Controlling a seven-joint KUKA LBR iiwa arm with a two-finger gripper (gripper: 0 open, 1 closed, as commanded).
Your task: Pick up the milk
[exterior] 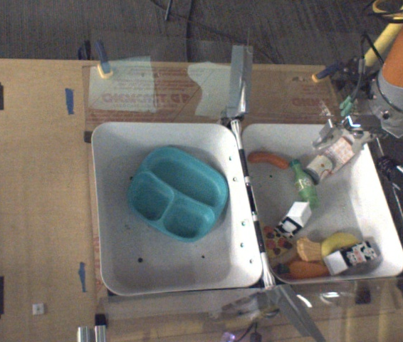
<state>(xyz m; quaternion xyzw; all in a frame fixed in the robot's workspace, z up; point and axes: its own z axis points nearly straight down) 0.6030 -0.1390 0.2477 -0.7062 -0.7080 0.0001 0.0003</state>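
Observation:
My gripper (342, 141) hangs over the far right corner of the right bin (383, 212), below the arm's orange band. A pale pink-and-white milk container (332, 159) sits tilted between its fingers, round base pointing down-left. Its base end is close to the cap of a green bottle (304, 184). Two small black-and-white cow-patterned cartons lie lower in the same bin. One carton (295, 218) is near the middle. The other carton (352, 256) is at the front right, beside a yellow banana (338, 241).
The right bin also holds an orange sausage-shaped toy (268, 160) at the back left, and a pizza slice (278, 242), a tan piece (308, 249) and a carrot (307, 268) along the front. The left bin (116, 262) holds a teal divided plate (178, 192). Cables hang at the far right.

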